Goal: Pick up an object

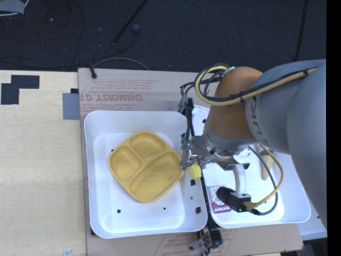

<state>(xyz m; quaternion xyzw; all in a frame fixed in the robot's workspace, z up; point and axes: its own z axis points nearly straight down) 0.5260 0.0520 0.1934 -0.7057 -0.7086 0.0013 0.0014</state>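
Your gripper point(190, 163) sits at the tray's point(144, 166) right edge, over the left bin's point(101, 127) wall. You cannot tell its state from here. It may clip the tray's rim or that wall, shoving the tray instead of lifting it.

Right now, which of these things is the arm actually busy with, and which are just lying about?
Part of the job:
- yellow plastic divided plate in the left white bin
- small yellow object at the plate's right edge, by the end effector

Just lying about:
- pink and white card in the right white bin
- brown cardboard sheet under the bins
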